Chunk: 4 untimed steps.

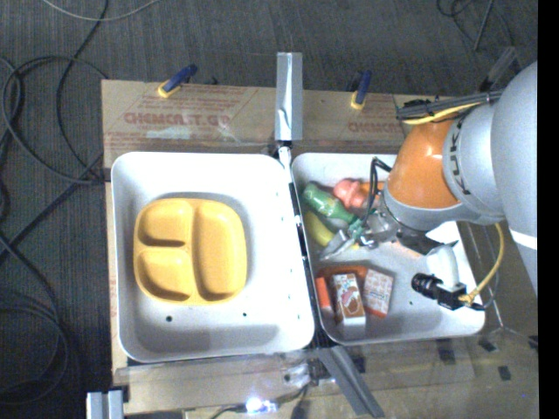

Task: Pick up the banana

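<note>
Banana [318, 230] under green bottle [325, 203], hand [342, 244]

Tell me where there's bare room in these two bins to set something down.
Left bin: bare floor around the yellow tray, widest along the front. Right bin: crowded under the tool with banana, green bottle and boxes; a bare patch front right.

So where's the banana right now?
In the right bin, by its left wall: the banana lies just below the green bottle, with the gripper right beside it.
</note>
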Tool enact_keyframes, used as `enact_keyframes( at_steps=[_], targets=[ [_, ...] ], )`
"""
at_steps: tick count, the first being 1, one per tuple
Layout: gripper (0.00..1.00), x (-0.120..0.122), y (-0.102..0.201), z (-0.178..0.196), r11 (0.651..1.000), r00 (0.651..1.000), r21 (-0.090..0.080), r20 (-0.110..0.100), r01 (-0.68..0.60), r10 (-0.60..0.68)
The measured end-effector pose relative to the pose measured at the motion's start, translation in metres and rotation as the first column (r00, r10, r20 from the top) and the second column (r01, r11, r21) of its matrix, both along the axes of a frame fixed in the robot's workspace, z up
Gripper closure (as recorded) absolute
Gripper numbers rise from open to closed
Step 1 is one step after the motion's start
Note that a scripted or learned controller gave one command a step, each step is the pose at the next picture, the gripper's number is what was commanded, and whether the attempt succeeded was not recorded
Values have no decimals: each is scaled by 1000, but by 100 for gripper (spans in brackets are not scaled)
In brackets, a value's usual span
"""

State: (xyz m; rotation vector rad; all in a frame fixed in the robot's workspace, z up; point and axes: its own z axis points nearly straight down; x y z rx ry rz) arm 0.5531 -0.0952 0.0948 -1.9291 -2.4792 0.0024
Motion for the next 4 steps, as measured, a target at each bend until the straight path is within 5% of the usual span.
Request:
enact_keyframes(
  at_steps=[1, 2, 3, 4],
  targets=[
    [0, 51, -5, -5, 980, 980, 0, 10, 199, -199],
    [100, 51, -7, 5, 980, 980, -4, 13, 200, -200],
    [0, 51, -7, 5, 980, 980, -5, 13, 201, -201],
    [0, 101, -2, -5, 999, 999, -7, 10, -32, 33]
  ],
)
